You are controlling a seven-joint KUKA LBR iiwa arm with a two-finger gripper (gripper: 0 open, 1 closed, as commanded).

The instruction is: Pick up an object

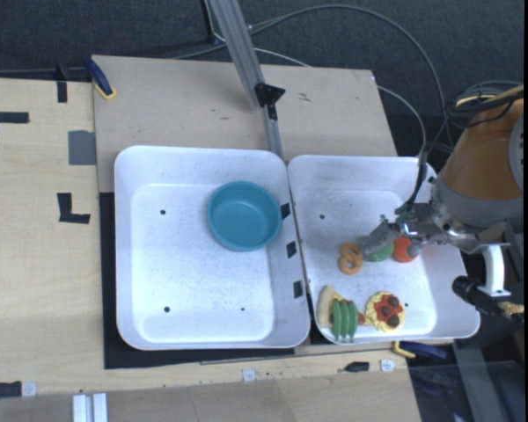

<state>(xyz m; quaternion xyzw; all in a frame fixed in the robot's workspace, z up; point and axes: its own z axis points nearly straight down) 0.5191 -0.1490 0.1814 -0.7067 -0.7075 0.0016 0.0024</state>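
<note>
In the right bin (361,178) my gripper (380,240) reaches in from the right and hangs low over a cluster of small toys. Directly under its tip lies a green piece (379,254). A red tomato-like piece (407,250) sits just to its right and an orange ring-shaped piece (350,258) just to its left. Nothing is visibly held. Near the bin's front edge lie a yellow banana-like piece (325,301), a green pea pod (343,316) and a small pizza toy (386,311).
A blue bowl (244,215) stands upright in the left bin (158,262), toward its back right. A grey pole (246,60) slants in from the top over the seam between the bins. Cables arc above the right bin.
</note>
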